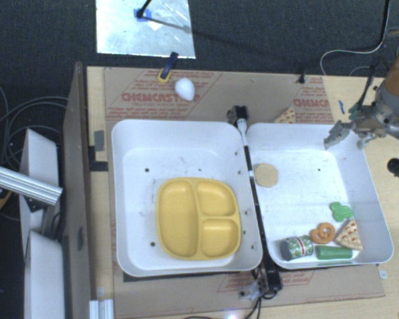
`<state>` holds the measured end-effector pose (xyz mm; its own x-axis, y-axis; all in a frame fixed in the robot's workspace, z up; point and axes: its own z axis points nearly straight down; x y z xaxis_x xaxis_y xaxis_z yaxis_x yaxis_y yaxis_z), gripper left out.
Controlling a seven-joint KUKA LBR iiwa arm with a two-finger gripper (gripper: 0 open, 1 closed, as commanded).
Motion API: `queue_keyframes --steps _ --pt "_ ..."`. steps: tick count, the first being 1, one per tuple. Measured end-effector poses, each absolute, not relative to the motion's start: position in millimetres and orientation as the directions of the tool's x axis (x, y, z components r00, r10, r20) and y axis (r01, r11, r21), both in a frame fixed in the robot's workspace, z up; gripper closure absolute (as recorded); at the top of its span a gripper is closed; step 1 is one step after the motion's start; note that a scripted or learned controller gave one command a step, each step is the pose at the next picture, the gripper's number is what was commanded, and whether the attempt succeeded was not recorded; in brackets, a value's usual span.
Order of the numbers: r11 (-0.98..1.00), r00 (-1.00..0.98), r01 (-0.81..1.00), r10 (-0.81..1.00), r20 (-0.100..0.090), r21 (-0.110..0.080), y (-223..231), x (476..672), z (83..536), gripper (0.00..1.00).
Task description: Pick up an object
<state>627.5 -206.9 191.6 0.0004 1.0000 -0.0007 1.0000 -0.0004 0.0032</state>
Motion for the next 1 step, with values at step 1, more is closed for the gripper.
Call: queue_keyframes --steps 1 --pt "0.005 -0.005 1.000 1.000 -0.002 0.005 -205.8 657.5 131.0 0.00"
